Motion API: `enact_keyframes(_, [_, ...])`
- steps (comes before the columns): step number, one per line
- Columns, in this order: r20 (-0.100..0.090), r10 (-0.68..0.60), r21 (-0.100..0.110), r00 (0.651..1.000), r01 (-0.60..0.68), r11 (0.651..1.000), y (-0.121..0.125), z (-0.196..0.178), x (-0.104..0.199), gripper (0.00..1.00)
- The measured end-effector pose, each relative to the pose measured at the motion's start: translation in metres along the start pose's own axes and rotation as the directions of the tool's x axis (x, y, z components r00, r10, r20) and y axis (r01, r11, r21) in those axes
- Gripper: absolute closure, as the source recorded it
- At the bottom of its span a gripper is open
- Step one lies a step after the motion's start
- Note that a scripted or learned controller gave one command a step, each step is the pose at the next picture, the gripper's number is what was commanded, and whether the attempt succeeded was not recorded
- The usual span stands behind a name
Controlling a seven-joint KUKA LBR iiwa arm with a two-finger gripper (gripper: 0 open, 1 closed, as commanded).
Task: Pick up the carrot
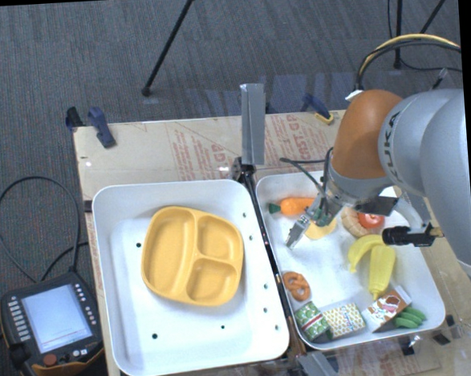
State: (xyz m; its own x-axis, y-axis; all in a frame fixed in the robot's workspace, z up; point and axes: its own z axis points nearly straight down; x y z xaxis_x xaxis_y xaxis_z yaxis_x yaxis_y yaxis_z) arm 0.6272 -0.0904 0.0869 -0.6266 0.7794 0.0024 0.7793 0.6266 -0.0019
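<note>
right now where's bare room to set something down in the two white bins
Left white bin: bare floor all round the yellow divided plate, widest below it. Right white bin: one open patch between the pretzel and yellow banana, under the gripper; otherwise crowded, orange carrot at top.

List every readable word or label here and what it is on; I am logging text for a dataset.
"KU", the visible part of a brand name, on the arm.
Red print on the board behind the bins: too blurred to read.
Food boxes: print too small to read.

Dark grey carpet (90, 57); tripod legs (169, 43); plywood bench (161, 152); teach pendant (52, 324) at left.
</note>
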Motion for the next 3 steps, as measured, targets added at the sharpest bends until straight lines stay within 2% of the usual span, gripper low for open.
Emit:
enact_keyframes(1, [0.001,0.44,-0.001,0.898,-0.44,0.898,0.014,-0.001,-0.006,0.0])
enact_keyframes(2, [0.001,0.433,0.0,0.901,-0.433,0.901,0.016,-0.011,-0.004,1.0])
enact_keyframes(3, [0.002,0.653,-0.007,0.757,-0.653,0.757,-0.006,-0.13,-0.024,1.0])
